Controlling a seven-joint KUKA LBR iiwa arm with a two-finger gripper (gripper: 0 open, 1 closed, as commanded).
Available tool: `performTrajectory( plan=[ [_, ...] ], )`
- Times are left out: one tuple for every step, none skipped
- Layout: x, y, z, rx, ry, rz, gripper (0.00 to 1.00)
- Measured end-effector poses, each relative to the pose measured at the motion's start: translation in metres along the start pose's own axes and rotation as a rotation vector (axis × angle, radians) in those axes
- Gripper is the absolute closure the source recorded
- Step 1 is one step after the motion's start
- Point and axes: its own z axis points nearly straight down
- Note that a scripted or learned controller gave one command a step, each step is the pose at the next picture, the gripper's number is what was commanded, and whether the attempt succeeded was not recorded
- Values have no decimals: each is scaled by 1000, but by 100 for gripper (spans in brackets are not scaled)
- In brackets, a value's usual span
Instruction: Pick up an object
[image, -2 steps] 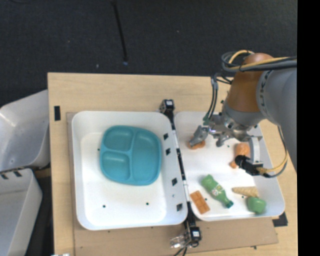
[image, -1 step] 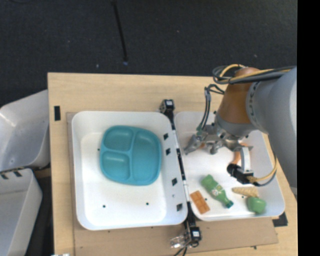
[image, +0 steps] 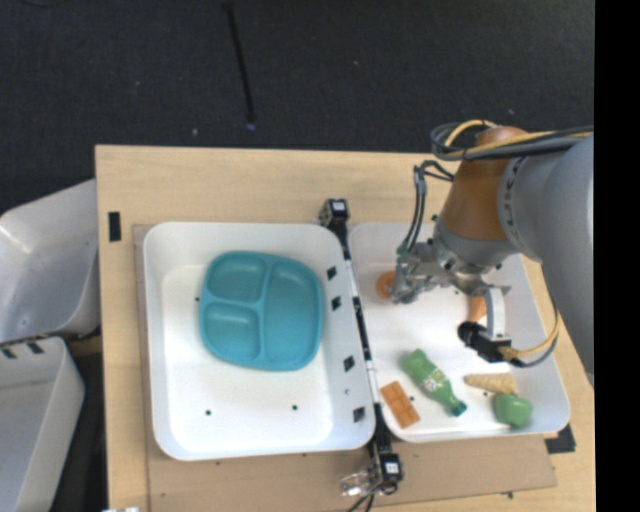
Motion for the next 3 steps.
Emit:
performTrajectory(
  plan=[
    [4, 4, -45, -2, 1, -12, 100],
    [0, 7, -110, -4, 0, -10, 100],
    [-2, 8, -137, 0, 1, -11, 100]
  ],
)
